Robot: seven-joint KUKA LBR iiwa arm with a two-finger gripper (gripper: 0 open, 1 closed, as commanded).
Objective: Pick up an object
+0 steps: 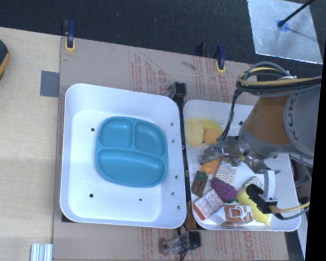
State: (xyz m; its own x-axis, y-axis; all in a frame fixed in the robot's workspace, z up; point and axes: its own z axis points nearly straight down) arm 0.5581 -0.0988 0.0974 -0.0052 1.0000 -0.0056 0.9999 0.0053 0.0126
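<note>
White plastic everywhere here, two shallow bins side by side on a brown cardboard sheet [112, 240]. Nearest the camera, at the front of the right-hand white bin [282, 227], there's a flat red-and-white packet [208, 204], an orange-brown printed packet [236, 214] and a yellow banana-shaped toy [255, 203], with a purple bumpy grape-like toy [224, 190] just behind them and a small dark brown block [199, 183] by the left wall. The grey arm's two-finger gripper [223, 153] is down in the middle of that pile, right beside a small orange toy piece [209, 165]; can't tell how the fingers are set. Further back sit a pale yellow rounded toy [194, 131] and an orange one [211, 136]. The left-hand white bin [69, 147] has a light blue three-compartment plate [132, 151] in its middle.
</note>
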